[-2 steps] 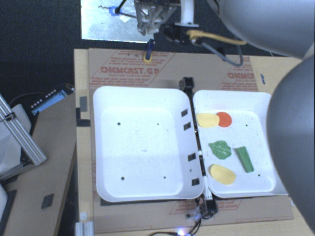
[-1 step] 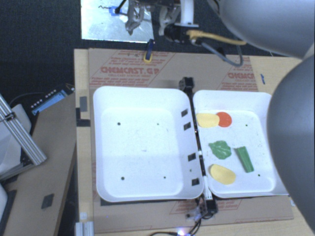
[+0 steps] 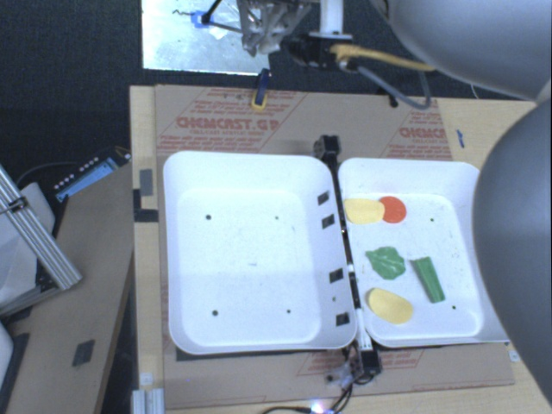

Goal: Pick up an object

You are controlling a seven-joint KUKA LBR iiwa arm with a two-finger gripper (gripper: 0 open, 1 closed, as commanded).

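Bench, viewed from above at a slant.

Left shallow white plastic bin point(image 3: 185, 231): nothing but a few small dark marks on its floor.

Right shallow white plastic bin point(image 3: 461, 179), joined to the left one along a black clipped seam. Contents, five pieces, all lying flat:
- pale yellow oval piece point(image 3: 363, 211), far left of the bin, touching the next item;
- round orange-red disc point(image 3: 394, 210), just to its right;
- crinkled green leaf-shaped piece point(image 3: 385, 261), mid-bin;
- dark green rectangular block point(image 3: 429, 279), just right of the leaf, tilted;
- second yellow oval piece point(image 3: 390, 305), near side, below the leaf.

Metal two-finger gripper point(image 3: 261, 34): hangs at the far edge of the scene, beyond both bins and well apart from every piece. Nothing sits between its tips; whether it is spread or closed I cannot tell.

Grey robot arm point(image 3: 483, 33): crosses the far right.
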